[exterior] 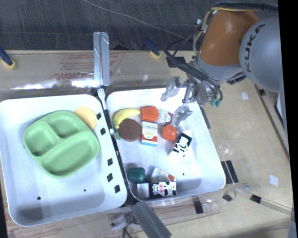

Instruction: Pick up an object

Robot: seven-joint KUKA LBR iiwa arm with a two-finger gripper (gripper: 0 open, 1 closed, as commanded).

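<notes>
On the bench, left bin point(9, 168) holds a green tray point(61, 143); fingers point(174, 104) spread apart, ungrasping

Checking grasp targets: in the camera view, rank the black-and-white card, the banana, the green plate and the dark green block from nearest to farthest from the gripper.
1. Black-and-white card: right bin, just below the gripper.
2. Banana: right bin's left side, level with the gripper.
3. Dark green block: right bin's lower left part.
4. Green plate: left bin, farthest.
</notes>
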